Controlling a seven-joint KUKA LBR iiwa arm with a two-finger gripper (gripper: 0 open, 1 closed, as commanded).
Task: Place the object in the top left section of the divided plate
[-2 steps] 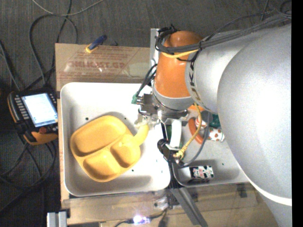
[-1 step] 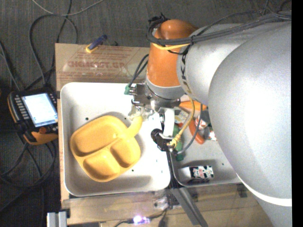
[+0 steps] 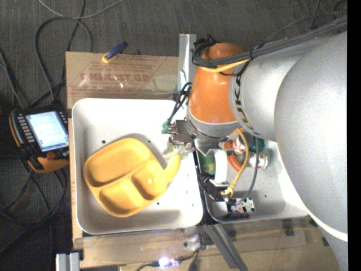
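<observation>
The yellow divided plate (image 3: pixel 121 174) lies in the left bin (image 3: pixel 84 117), tilted, with one large section and two smaller ones. A yellow banana (image 3: pixel 171 170) hangs at a slant over the plate's right rim, its lower end touching the rim. The banana's upper end sits between the fingers of my gripper (image 3: pixel 175 147), which is shut on it just right of the plate. The orange band and grey arm (image 3: pixel 217 89) rise above the gripper and hide much of the right bin.
The right bin (image 3: pixel 271 202) holds a green item (image 3: pixel 207 164), a red-orange item (image 3: pixel 235 147), a silver can (image 3: pixel 258 161) and a small black-and-white piece (image 3: pixel 240 206). A tablet (image 3: pixel 42 129) lies left of the bins, and cardboard (image 3: pixel 118 78) behind them.
</observation>
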